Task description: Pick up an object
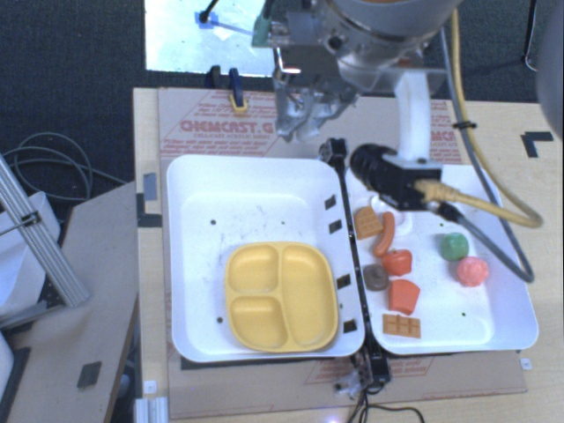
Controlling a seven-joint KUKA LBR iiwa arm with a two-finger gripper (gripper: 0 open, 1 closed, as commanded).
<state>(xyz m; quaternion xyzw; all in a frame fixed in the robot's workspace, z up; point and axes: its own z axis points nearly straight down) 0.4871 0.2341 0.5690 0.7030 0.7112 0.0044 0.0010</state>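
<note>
Red plastic pepper (398, 261) and round green ball (455, 246) lie in the right white bin (515, 324), well apart from the silver gripper (300, 122); whether it is released or clenched cannot be told.

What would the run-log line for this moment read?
gripper: raised, near left bin back rim | yellow plate: in left bin | toy foods: in right bin | pick: not yet

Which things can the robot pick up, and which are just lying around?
For the job: gripper, yellow divided plate, orange sausage, green ball, pink ball, waffle square.
Just lying about: blue-and-yellow clip, white sheet, printed cardboard.
</note>
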